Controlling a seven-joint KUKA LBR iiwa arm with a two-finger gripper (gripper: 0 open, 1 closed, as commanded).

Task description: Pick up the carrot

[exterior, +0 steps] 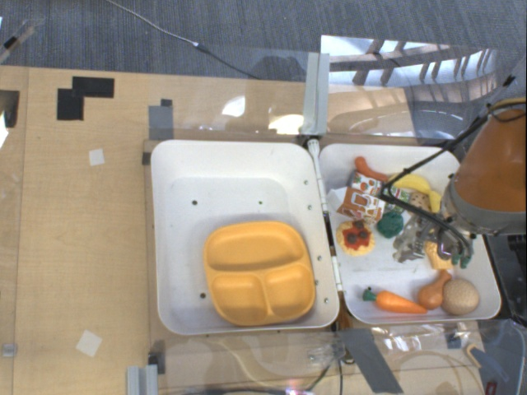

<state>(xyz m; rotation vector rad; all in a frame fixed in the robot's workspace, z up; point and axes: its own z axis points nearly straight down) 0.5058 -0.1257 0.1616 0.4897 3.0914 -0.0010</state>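
The carrot [394,301], orange with a green top at its left end, lies flat near the front edge of the right bin [492,304]. My gripper [414,243] hangs low over the middle of that bin, above and slightly right of the carrot and apart from it. The grey arm with its orange band [494,171] comes in from the right and hides the bin's right side. Nothing shows held in the gripper.
A yellow divided plate [259,270] lies in the left bin [177,179]. Around the gripper are a green toy [389,223], a round yellow piece with red spots [356,237], a brown-and-white box [364,200], a banana [416,189] and a sausage [369,169]. A brown pear-shaped toy [434,290] and a tan ball [461,296] sit right of the carrot.
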